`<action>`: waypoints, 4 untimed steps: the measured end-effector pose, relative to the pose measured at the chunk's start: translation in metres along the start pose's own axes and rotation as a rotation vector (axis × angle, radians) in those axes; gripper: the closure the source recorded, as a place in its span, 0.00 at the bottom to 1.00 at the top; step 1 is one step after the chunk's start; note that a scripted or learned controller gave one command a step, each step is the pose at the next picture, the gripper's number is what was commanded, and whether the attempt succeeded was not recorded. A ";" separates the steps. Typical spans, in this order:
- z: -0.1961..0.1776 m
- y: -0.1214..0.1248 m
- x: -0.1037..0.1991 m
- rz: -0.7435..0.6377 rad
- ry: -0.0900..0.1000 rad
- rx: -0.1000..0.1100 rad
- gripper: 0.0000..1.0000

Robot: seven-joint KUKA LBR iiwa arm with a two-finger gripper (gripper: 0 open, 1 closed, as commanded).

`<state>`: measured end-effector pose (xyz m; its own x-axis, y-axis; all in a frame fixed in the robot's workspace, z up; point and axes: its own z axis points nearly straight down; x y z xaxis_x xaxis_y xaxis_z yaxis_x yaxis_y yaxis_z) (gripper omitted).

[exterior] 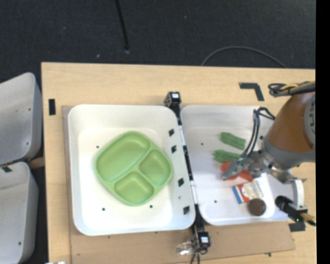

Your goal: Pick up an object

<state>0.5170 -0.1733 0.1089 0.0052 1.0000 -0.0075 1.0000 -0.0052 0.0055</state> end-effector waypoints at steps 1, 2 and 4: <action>-0.016 0.003 -0.002 0.007 -0.005 -0.012 1.00; -0.062 0.003 0.003 -0.010 0.006 0.000 1.00; -0.141 0.008 -0.001 -0.009 0.005 0.000 1.00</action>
<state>0.5238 -0.1728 0.2503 -0.0038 1.0000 -0.0024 1.0000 0.0038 0.0057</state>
